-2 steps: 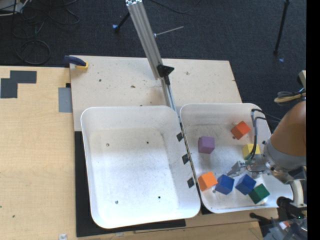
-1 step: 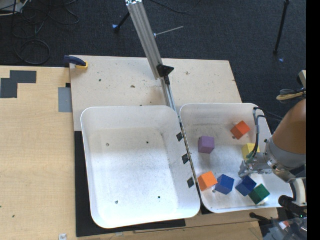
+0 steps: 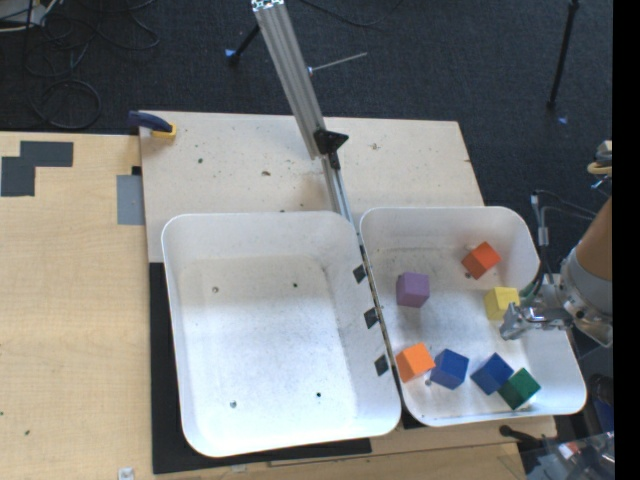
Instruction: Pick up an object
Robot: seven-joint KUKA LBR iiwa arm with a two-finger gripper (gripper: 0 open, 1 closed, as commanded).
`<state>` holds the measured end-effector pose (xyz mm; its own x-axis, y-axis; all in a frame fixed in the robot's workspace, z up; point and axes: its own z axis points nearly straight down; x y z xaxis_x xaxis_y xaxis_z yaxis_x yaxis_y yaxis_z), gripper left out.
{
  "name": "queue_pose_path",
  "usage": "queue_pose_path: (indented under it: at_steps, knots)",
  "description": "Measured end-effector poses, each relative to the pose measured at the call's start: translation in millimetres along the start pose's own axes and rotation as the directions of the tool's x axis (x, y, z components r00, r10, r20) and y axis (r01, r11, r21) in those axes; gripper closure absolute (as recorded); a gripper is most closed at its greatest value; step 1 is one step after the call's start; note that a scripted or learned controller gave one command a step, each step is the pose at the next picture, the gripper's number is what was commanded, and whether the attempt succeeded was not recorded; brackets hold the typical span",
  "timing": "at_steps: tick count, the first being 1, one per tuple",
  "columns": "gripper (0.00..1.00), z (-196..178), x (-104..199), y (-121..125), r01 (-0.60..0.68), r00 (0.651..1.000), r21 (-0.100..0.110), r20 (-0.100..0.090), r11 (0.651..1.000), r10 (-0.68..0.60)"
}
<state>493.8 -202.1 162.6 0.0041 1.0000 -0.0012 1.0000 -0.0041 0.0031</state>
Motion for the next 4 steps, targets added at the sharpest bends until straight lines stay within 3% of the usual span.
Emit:
queue_pose_path:
  at_steps: [1, 2, 4]
  knots:
    - [1.0, -61.6, 4.7, 2.4, 0.006, 1.0, -0.001, 0.0, 1.0, -0.006]
    - [1.0, -61.3, 4.7, 2.5, 0.007, 1.0, 0.005, -0.002, 1.0, -0.007]
    - [1.0, -58.2, 113.3, 28.7, 0.009, 1.0, 0.007, -0.005, 1.0, -0.009]
